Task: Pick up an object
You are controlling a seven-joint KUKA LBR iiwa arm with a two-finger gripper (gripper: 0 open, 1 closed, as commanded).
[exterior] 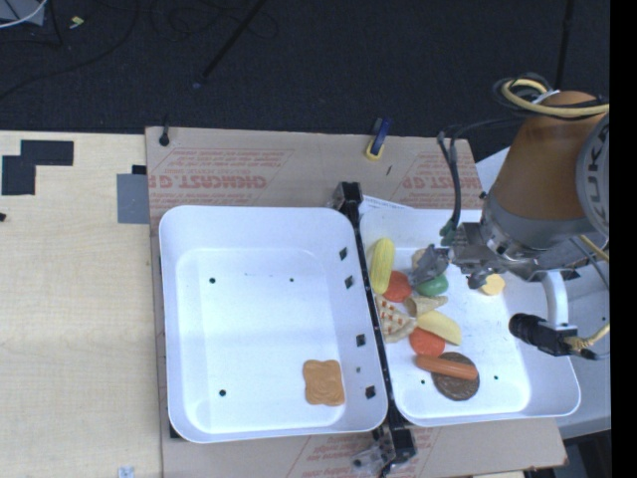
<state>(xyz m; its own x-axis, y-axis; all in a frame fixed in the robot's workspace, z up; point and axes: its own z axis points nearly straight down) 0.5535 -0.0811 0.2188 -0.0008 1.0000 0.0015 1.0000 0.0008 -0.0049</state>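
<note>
A cardboard-topped bench (259, 167) is being used here, with two white bins on it. The pile of toy food is being kept in the right bin (537, 391): corn cob (382, 264), green piece (432, 287), red tomato (429, 343), sausage (448, 366). The gripper (430, 264) is being hung right over the green piece; whether it's open or closed can't be told. With everything packed so tight, a neighbour is probably being nudged, or nothing gets grabbed. One cracker (323, 382) is being left alone in the left bin (199, 237).
</note>
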